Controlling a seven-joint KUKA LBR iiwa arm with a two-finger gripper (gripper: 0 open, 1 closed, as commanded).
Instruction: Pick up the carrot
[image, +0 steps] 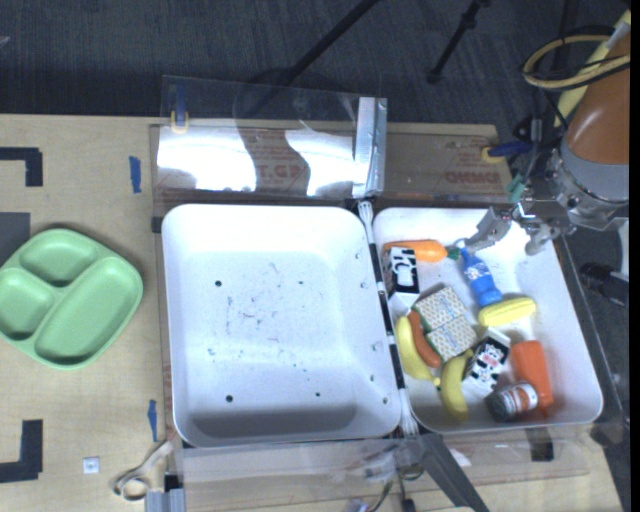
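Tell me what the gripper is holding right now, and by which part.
Nothing. The gripper is open above the right bin, its fingers bare; the carrot lies untouched in the bin.

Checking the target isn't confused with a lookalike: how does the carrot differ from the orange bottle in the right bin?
The carrot is small, slim and plain orange, lying level at the bin's far edge beside a black-and-white carton. The orange bottle is bulkier, lies tilted at the near right corner, and ends in a silvery cap. Both are orange and lie in the right bin.

Pincer (514, 231) hangs open above the right bin (585, 352); carrot (428, 251) lies near, by the bin's far wall.
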